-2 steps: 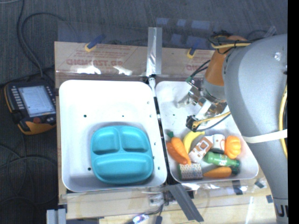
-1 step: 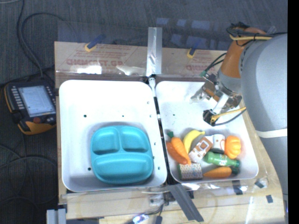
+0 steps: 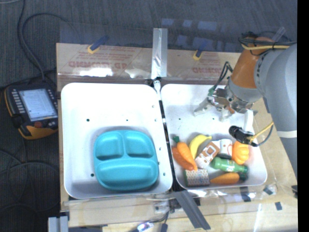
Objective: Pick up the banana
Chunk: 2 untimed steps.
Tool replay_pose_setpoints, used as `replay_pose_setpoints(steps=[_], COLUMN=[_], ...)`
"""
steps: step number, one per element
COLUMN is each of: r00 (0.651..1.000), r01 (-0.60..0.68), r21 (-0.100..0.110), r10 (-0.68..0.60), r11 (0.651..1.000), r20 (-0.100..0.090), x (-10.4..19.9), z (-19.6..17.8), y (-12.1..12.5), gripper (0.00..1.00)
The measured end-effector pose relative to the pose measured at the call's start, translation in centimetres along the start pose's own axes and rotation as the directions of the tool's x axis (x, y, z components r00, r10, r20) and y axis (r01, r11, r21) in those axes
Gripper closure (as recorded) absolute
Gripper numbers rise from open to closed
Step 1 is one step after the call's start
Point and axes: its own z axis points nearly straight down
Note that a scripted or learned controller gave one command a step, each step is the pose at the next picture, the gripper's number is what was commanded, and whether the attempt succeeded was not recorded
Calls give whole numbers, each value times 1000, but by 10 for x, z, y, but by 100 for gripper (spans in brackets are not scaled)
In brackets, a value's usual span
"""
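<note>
Yellow and curved, the banana [image 3: 199, 144] lay in the right-hand white bin [image 3: 188, 96], in the pile of toy food at the bin's six o'clock edge. It had not been lifted. An orange carrot [image 3: 184, 156] touched it at its eight o'clock side, and a small white and orange carton [image 3: 208, 154] sat against it at four o'clock. Further round the pile were a green bottle [image 3: 228, 166], an orange pumpkin-like piece [image 3: 240, 152] and a second carrot [image 3: 224, 179] along the near rim.

The gripper [image 3: 214, 108] hung over bare bin floor at about twelve o'clock from the banana — near the pile, but apart from it. Its two fingers were spread wide, with nothing between them. The grey arm with its orange band [image 3: 247, 70] came in from three o'clock.

The left-hand bin [image 3: 77, 110] held a blue divided plate [image 3: 126, 159].

By my reading the task was at its start: nothing had been grasped, and the whole approach, the closing on the banana and the lift were left to do — with close neighbours likely to crowd the grasp.
</note>
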Motion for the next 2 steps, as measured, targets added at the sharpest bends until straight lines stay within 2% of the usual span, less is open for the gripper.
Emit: replay_pose_setpoints(steps=[1,2], r00=[839,840], r01=[-544,-542], r21=[-2,-2], r10=[544,542], r11=[839,840], r20=[-2,-3], x=[41,42], z=[-1,-11], y=[-45,-45], gripper=[0,100])
